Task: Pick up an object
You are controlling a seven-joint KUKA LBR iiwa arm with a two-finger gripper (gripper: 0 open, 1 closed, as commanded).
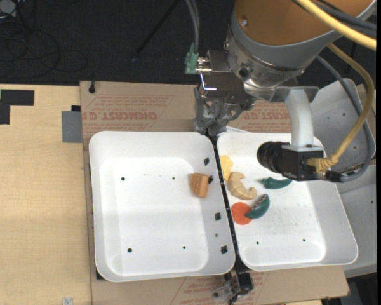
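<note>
1. Two shallow white plastic bins side by side on a brown cardboard sheet with red print: left bin, right bin, rims touching along the middle.
2. Grey arm with orange band coming in from the right, hanging high over the far end of the seam between the bins.
3. Two-finger gripper pointing down right above the far rims where the bins meet. Dark and bunched up there, so honestly cannot tell whether clenched or released, or how far apart. Nothing visibly held, and no contact with any object.
4. In the left bin, a small tan-orange wedge-shaped block sitting alone near the right wall, well apart from the gripper.
5. In the right bin, clustered close to the left wall: a pale yellow rounded piece just beside the rim, a beige curved croissant-like piece next to it, a flat red-orange disc nearer the camera, and a teal curved piece with a grey tip touching or overlapping the disc's edge.
6. Another teal curved piece further right, partly hidden under a black cylindrical part mounted on a white bracket.
7. All objects resting on the bin floors, none lifted.
</note>
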